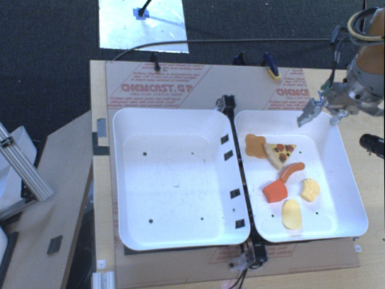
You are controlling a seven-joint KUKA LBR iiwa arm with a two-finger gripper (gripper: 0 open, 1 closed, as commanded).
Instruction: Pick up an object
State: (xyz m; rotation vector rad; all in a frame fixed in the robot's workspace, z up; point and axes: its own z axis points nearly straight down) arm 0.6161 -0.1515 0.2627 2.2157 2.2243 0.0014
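Note:
The right bin [337, 161] holds several toy foods: an orange-brown piece [255, 146], a pizza slice [281, 153], a red sausage [292, 171], a red-orange block [275, 191], a yellow ridged piece [310, 189] and a pale yellow oval [292, 214]. My gripper [321, 112] hangs above the bin's far right corner, open, with nothing between its fingers. It is well apart from the foods, up and to the right of the pizza slice.
The left bin [174, 173] sits beside the right one, joined by a black-clipped seam [236, 173]. A blue and yellow clamp [271, 65] lies on the board behind the bins. A metal sheet [142, 17] lies far back. An aluminium rail [24, 170] stands at the left.

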